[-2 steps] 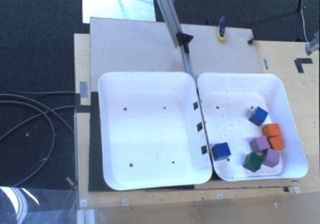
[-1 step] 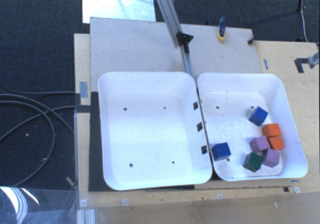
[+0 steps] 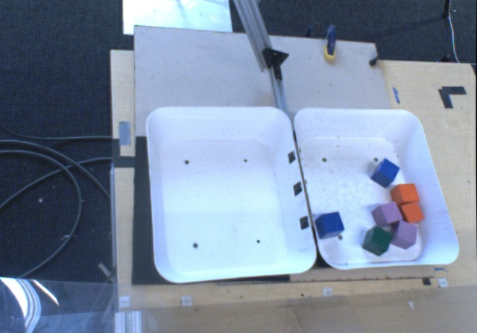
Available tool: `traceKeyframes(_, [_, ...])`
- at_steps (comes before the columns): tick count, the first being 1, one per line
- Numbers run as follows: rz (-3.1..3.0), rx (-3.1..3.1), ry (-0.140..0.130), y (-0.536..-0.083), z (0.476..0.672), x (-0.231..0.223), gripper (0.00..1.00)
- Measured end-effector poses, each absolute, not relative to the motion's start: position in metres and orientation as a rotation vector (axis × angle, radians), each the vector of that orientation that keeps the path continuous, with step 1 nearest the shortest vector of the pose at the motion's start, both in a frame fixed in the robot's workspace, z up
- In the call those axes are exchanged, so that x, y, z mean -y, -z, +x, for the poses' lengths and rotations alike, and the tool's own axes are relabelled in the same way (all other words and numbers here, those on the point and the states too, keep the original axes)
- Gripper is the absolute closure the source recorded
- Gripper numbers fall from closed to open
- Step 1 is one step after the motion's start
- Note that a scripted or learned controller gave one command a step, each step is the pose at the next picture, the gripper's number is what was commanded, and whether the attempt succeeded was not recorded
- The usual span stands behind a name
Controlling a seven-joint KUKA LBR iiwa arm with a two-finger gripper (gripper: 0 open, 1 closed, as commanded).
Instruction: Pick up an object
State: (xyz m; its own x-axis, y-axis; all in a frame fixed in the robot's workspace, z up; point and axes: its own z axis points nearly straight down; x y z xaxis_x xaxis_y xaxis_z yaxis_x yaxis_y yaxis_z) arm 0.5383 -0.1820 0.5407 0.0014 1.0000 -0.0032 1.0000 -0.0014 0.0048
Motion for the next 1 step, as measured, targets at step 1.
traceKeyframes(1, [2.218,-2.219,-0.004,-0.5421,0.4941,0.1751,0.00])
